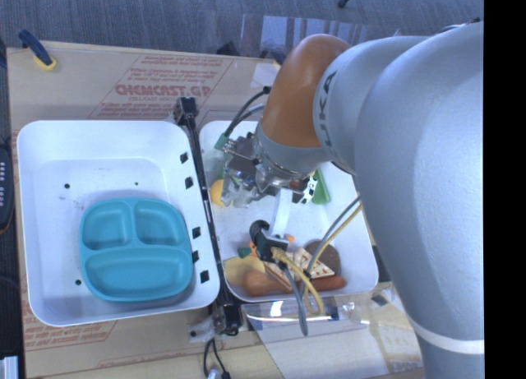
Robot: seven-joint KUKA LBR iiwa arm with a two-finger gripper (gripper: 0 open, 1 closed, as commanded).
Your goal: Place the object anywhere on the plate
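A blue plate (133,248) with three compartments lies in the left white bin (49,155), toward its front. My gripper (239,182) hangs low over the back left part of the right bin (358,247), apart from the plate. A small yellow object (216,193) lies just left of the gripper against the bin wall. The wrist and arm hide much of the right bin.
Toy food crowds the front of the right bin: an orange-red sausage (283,284), a brown round piece (326,252), a tan wedge (317,268) and a yellow piece (237,270). A green piece (320,189) shows beside the wrist. A black divider (196,173) separates the bins.
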